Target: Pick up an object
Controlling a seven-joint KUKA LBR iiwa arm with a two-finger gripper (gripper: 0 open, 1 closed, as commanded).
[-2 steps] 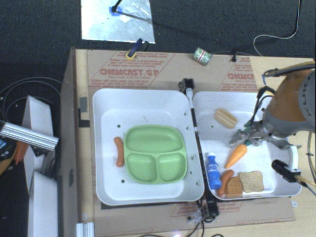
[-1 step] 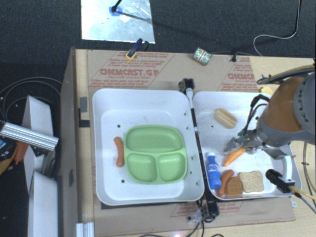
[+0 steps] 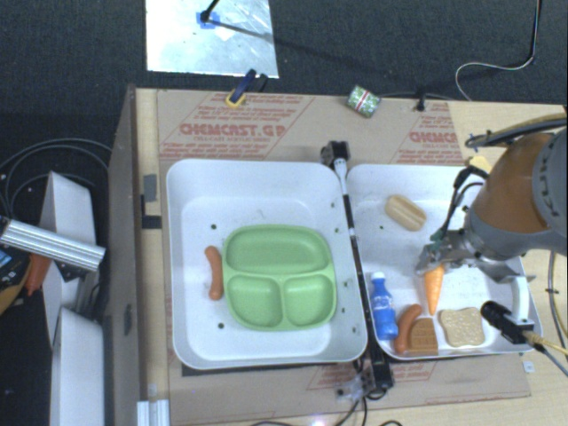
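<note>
Gripper [image 3: 435, 260] is sitting low in the right bin [image 3: 373, 189], right of centre in the frame, directly over the top end of the carrot [image 3: 433, 289]. Honestly can't tell what state it's in, since the wrist blocks that spot and it's all a blur down there, so no idea whether it has the carrot or is only touching it.

Starting from the bottom of the frame: a slice of toast [image 3: 462, 327] in the lower right corner of that bin, a brown cracker-looking piece [image 3: 424, 335] and a sausage [image 3: 407, 325] just beside it, then a blue bottle [image 3: 382, 305] lying along the divider. Carrot is just above that cluster. Further up, a bread roll [image 3: 405, 212] sits on its own, well apart from the rest. Over in the left bin [image 3: 191, 185] there's a green divided plate [image 3: 280, 274] with another sausage [image 3: 214, 272] next to its left edge.

What I'd worry about: the carrot is tapered and smooth-looking, so a grab near one end could squirt it out sideways, or it swings on the lift and drops. It's also near the toast and cracker, so a sloppy close might nudge those instead. The grey arm [image 3: 519, 202] hangs over the right rim too.
</note>
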